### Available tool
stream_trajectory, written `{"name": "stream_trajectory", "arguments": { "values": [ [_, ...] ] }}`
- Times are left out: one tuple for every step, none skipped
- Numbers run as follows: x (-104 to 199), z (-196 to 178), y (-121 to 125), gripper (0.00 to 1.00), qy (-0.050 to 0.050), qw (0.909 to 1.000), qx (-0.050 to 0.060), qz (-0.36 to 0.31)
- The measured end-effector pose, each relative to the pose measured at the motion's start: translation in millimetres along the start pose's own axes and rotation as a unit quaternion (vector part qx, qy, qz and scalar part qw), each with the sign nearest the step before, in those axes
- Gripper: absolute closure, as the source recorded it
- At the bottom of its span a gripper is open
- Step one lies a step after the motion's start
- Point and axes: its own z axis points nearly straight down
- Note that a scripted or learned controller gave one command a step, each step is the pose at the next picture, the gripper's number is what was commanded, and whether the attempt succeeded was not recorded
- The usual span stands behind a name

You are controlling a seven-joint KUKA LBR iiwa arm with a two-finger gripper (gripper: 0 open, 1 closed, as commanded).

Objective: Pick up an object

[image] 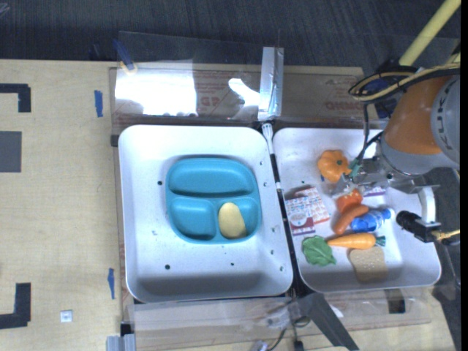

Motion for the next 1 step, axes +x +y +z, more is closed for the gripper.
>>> {"name": "stream_trajectory", "arguments": {
  "values": [
    [67.1,-99.0,33.3,1.00,0.001,0.9989,0.000,0.046]
  ]
}}
